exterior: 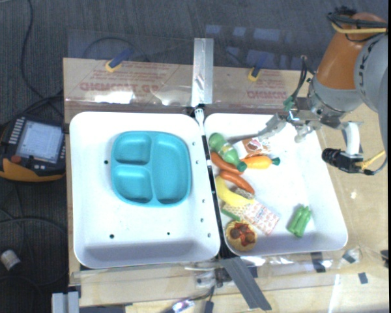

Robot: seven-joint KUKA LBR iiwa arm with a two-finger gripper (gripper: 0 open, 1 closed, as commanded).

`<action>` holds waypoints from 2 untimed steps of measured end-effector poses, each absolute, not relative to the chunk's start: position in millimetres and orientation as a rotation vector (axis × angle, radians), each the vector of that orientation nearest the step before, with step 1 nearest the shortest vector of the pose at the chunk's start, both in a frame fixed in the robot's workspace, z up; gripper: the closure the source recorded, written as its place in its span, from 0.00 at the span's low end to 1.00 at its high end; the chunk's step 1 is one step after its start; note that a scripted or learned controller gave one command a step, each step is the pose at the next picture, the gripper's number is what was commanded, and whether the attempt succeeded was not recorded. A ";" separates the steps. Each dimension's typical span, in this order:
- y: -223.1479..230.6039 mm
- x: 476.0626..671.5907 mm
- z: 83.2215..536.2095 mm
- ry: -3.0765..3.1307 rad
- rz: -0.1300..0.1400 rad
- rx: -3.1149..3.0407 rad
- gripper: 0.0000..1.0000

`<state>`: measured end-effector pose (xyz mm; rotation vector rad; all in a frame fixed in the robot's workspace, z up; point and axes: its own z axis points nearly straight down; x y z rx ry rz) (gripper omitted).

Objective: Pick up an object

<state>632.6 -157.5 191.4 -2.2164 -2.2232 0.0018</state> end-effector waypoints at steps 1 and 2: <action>-126.0 612.1 94.2 -2.229 0.003 -2.217 0.00; -141.2 566.8 90.2 -2.268 -0.009 -2.189 0.00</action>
